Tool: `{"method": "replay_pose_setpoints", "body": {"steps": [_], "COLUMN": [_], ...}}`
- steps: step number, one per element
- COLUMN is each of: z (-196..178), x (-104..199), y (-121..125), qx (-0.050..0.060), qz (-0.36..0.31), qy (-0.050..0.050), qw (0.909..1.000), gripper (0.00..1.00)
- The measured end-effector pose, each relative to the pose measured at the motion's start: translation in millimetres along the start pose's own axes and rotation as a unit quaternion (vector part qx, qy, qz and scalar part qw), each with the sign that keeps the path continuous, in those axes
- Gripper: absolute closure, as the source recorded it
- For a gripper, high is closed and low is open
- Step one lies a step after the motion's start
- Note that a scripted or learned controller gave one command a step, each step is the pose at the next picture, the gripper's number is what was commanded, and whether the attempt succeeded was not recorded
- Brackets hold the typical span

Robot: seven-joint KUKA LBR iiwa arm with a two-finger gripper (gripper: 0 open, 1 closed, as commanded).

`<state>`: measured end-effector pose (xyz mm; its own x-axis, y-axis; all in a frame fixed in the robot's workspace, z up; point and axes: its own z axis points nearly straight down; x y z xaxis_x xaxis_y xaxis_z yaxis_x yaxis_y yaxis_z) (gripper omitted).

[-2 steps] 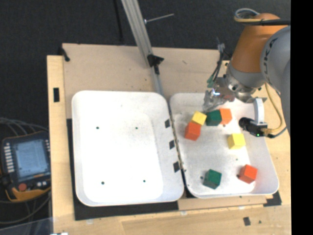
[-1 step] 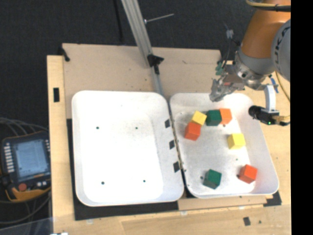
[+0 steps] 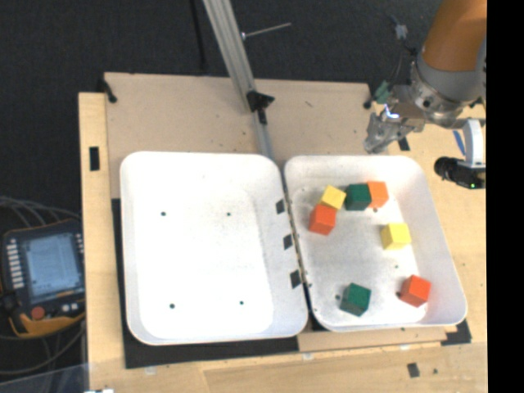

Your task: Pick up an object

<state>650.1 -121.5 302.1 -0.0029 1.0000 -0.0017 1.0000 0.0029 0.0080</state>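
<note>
End effector (image 3: 383,131) sat above the far rim of the right bin (image 3: 438,240), nothing visibly in it; can't tell its state. Nearest picks lay just toward the cam and slightly left: orange cube (image 3: 377,192) touching green cube (image 3: 357,196), yellow cube (image 3: 333,197) beside that. All cubes, so no long axis; faces sat skewed w.r.t. bin walls. Likely next move: short drop twd the cluster; tight packing looked risky.

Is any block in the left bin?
No: all seven blocks, such as the yellow block, lie in the right bin; the left bin holds none.
</note>
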Motion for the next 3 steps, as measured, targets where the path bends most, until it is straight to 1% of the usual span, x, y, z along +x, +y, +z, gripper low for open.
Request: {"method": "replay_pose_setpoints", "body": {"steps": [1, 2, 3], "z": [1.2, 21.2, 31.2], "x": [46.6, 91.4, 127.3], "y": [-23.4, -56.3, -85.4], "qx": [0.004, 0.005, 0.005], "qz": [-0.001, -0.001, -0.001], "qy": [0.001, 0.001, 0.001], "qw": [1.0000, 1.0000, 1.0000], "gripper": [1.00, 1.00, 1.00]}}
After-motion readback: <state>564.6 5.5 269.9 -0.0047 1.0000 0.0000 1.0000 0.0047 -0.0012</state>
